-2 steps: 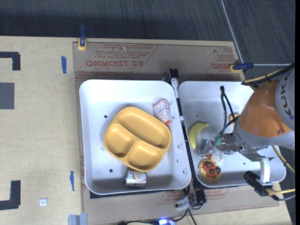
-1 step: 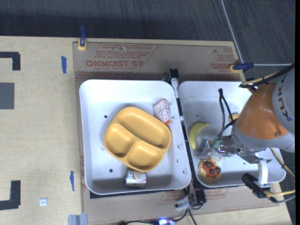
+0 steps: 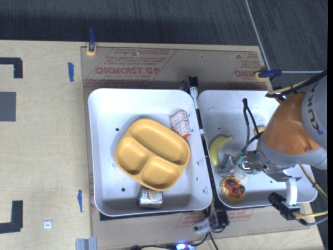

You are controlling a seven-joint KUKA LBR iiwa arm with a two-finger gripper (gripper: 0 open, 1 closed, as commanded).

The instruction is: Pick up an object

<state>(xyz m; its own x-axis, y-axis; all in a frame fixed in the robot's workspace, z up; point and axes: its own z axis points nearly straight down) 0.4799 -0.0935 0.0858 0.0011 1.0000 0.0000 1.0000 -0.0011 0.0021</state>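
Camera view: tan desk (image 3: 41, 155), cardboard sheet (image 3: 156, 66) under both bins, dark carpet (image 3: 156, 9) behind. Gripper (image 3: 235, 162) low in right bin (image 3: 223, 108), beside banana (image 3: 217, 147); opening: cannot tell. Yellow tray (image 3: 152, 153) left of right bin.

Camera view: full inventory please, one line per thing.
bins: 2, white, side by side on the bench
divided tray: 1, yellow, centre of left bin
packet: 1, red-white, left bin, at the tray's upper right
can: 1, silver-orange, left bin, near edge
banana: 1, yellow, right bin, left side
round object: 1, orange-red with dark marks, right bin, near left corner
arm: 1, grey with orange band, over right bin
gripper: 1, between banana and round object
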